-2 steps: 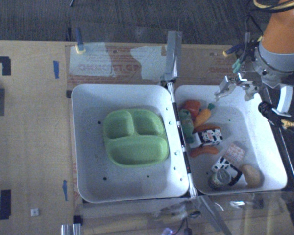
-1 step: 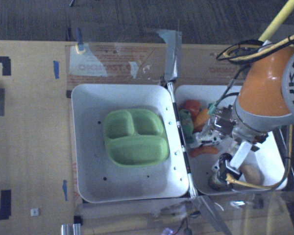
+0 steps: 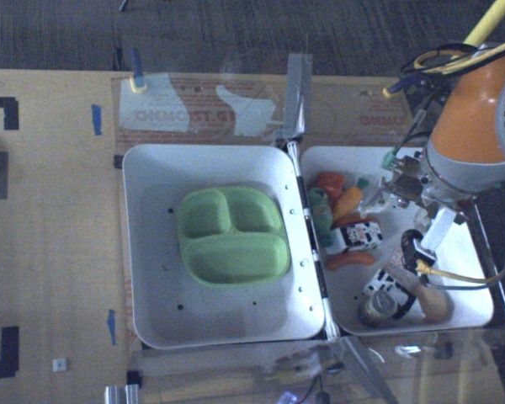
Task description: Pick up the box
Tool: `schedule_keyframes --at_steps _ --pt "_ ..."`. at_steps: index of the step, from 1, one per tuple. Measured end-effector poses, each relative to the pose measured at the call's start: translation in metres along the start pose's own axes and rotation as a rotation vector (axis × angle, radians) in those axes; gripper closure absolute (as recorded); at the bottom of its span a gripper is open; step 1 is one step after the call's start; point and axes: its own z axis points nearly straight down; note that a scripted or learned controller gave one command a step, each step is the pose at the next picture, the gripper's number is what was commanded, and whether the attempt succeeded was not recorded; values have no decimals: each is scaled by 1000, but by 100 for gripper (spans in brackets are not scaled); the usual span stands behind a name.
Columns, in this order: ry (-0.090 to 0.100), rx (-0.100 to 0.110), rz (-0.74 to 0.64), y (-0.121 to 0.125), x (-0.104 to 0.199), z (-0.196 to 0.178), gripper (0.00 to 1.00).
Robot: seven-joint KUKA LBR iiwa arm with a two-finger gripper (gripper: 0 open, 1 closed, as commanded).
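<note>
Status for you: the grey arm with the orange band [image 3: 471,112] reached in from 3 o'clock, over the right-hand shallow white bin [image 3: 345,160]. The wrist was pitched down and angled toward 8 o'clock, and the orange band sat over the bin's 1 o'clock corner. The two-finger gripper [image 3: 393,187] hung over the bin's 12 o'clock half, close to the midline. You couldn't tell from this angle whether it was released or clenched.

Your target, the small white box with black print [image 3: 363,236], lay on the floor of that same bin, toward 9 o'clock from the bin's centre. The gripper was at about 1 o'clock from the box, near it but apart.

The box was packed into a cluster:
- a red plastic piece [image 3: 330,182] and an orange plastic piece [image 3: 350,200] at its 11–12 o'clock
- a green plastic piece [image 3: 321,217] at its 10 o'clock, against the bin wall
- a long red piece [image 3: 350,260] just beside it at 6 o'clock

Toward the bin's 6 o'clock edge lay a second black-and-white printed item [image 3: 381,283], a round dark tin [image 3: 376,309] and a tan wooden piece [image 3: 434,303].

The left-hand shallow white bin [image 3: 139,225] held a green moulded plastic tray with three compartments [image 3: 233,235], roughly centred and well apart from the arm.
</note>
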Motion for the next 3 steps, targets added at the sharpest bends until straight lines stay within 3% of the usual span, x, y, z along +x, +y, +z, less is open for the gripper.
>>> schedule_keyframes --at_steps 1,2,3 --pt "4 -8 84 -41 -37 119 0" --pt "0 -10 88 -40 -39 111 100" --pt "0 1 -81 -21 -6 34 100"
